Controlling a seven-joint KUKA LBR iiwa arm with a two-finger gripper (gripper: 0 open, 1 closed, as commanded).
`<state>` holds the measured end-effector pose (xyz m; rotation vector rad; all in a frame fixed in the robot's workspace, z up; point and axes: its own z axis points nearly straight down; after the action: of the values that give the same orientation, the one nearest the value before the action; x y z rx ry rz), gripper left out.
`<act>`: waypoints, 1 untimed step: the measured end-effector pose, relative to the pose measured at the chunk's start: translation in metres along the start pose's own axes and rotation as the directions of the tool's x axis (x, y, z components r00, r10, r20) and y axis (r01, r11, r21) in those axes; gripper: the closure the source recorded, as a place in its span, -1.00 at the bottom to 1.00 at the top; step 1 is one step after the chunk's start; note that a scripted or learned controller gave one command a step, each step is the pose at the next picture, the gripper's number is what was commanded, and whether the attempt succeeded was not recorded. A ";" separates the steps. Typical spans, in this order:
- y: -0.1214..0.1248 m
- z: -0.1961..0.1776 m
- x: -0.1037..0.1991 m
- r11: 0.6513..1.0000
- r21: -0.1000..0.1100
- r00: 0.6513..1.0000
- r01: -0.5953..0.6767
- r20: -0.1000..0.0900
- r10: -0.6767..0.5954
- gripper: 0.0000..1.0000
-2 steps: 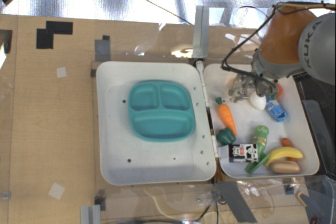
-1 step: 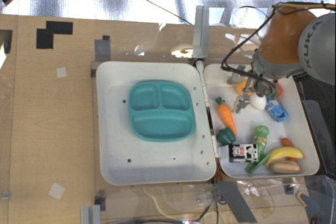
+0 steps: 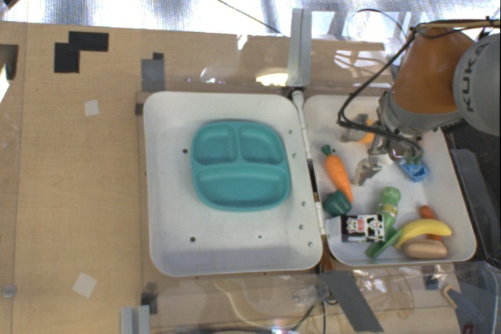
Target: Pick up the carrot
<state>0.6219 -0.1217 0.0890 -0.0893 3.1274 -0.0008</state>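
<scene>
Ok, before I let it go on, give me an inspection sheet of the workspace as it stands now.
Surface: wooden bench bearing two white bins, left bin and right bin.
Job's things: carrot lies in the right bin near its left wall, free of the hand.
Clutter: teal divided plate in the left bin; in the right bin, banana, green bottle, small black-and-white carton, dark green piece, tan sausage-like piece, blue item.
Grippers: hand low over the right bin, right of the carrot.
Cables: black cables loop beside the arm.
Surroundings: black markers on the bench.
</scene>
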 end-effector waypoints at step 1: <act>0.001 -0.014 -0.004 1.000 0.001 1.000 0.006 0.010 -0.006 1.00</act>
<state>0.6256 -0.1200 0.1036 -0.0978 3.1168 -0.0027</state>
